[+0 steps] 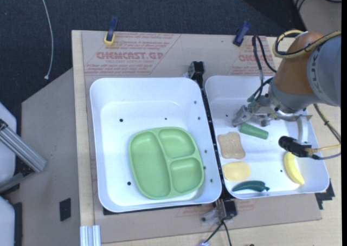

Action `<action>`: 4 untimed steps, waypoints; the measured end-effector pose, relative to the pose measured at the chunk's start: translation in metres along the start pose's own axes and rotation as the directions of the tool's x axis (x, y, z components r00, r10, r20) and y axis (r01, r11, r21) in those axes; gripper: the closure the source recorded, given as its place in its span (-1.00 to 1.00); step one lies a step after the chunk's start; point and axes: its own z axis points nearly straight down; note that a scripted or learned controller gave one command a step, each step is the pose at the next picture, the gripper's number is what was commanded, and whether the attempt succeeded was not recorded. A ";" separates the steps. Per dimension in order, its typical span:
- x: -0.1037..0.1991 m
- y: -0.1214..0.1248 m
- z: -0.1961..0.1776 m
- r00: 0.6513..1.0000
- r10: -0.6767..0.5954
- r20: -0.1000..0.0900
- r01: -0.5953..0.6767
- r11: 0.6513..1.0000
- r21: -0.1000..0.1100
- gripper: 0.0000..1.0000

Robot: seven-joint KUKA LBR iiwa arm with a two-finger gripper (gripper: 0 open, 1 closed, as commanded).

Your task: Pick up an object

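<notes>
My gripper [250, 117] hangs low in the back half of the right bin [271, 185], under the grey wrist with its orange band. Just in front of it, touching or nearly touching, lies a small green cylinder [254, 130], tilted across the bin floor. I cannot see whether the cylinder sits between the gripper's tips. A tan slice of bread [231, 145] lies a little to the left and nearer. A pale yellow round piece [237, 171], a dark green pepper-like item [250, 186] and a yellow banana [294, 168] lie along the front of that bin.
The left bin [108, 131] holds a light green divided plate [165, 161] in its front half. A black divider with clips [197, 69] runs between the two bins. Blue and yellow clamps [110, 30] pin the cardboard at the back edge.
</notes>
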 end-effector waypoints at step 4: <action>0.019 0.001 -0.137 1.000 -0.002 0.002 0.002 1.000 -0.009 1.00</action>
